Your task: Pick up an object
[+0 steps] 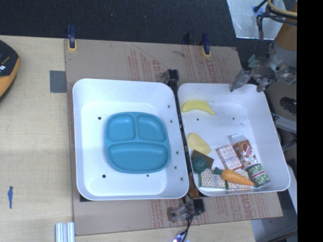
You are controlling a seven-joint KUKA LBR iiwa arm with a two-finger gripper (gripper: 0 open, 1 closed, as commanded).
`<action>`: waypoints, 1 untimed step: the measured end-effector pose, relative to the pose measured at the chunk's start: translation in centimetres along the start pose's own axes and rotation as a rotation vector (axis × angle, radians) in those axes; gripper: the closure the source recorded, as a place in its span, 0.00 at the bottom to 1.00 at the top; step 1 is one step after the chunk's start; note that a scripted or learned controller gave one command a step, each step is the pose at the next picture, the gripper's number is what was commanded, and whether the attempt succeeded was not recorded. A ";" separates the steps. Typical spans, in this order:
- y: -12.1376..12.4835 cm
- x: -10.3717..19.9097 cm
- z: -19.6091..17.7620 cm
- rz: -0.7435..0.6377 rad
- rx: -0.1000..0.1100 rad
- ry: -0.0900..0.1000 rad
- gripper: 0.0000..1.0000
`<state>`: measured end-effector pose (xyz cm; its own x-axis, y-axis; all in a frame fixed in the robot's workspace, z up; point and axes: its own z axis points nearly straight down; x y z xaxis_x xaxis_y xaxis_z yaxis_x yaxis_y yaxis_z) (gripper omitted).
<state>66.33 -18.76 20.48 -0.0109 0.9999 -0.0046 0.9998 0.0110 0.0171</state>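
**A:** Start with the big shapes. Your claw (251, 81) hangs over the far right corner of the right bin (275, 130), its two fingers spread apart with nothing between them. The left bin (83, 135) lies well off to the claw's left, and the blue divided plate (137, 141) sits in its middle. You can leave that one alone, I think; it looks too wide and flat for those fingers.

**B:** So what would you have me go for?

**A:** The banana (198, 106) is the nearest thing, just left of the claw and a little toward the camera, lying alone on bare floor. Further toward the camera, the yellow wedge (199, 143) rests close to the bin's left wall. Beyond that, farthest from the claw, comes the crowded near end: small cartons (236, 154), a dark green packet (202, 162), a green can (258, 175) and the carrot (237, 177), all touching or nearly so.

**B:** Banana, then?

**A:** That is my judgement. Turn the fingers to straddle its narrow width, not its length, centre over the fat middle, and come down straight until the tips are beside it before you close. Its curve may let it roll out, so close slowly and lift gently.
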 end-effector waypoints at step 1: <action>-2.4 -2.2 0.8 0.009 0.022 0.004 0.00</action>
<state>64.02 -20.95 19.69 -0.0019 1.0000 -0.0002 1.0000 0.0019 -0.0053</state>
